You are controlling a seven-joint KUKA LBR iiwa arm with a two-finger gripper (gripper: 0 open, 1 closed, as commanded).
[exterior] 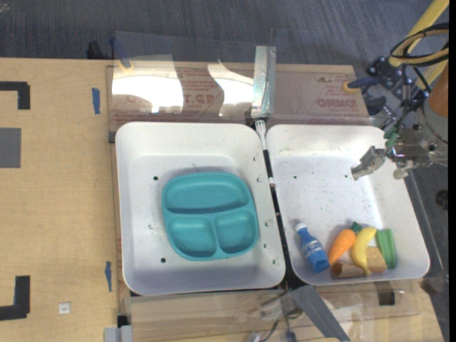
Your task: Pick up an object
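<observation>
In the right bin (320, 155), a cluster of toy food lies at the near right corner: a blue bottle (311, 247), an orange carrot (342, 243), a yellow banana (365, 246), a green piece (386, 246) and a small brown piece (349, 269). My gripper (383, 165) hangs over the right bin's far right part, well above and behind the cluster. It is open with nothing between its fingers.
The left bin (135, 155) holds a teal divided plate (209, 214) at its middle. A grey divider runs between the bins. Cables and the arm's wrist crowd the right edge. Cardboard covers the bench to the left.
</observation>
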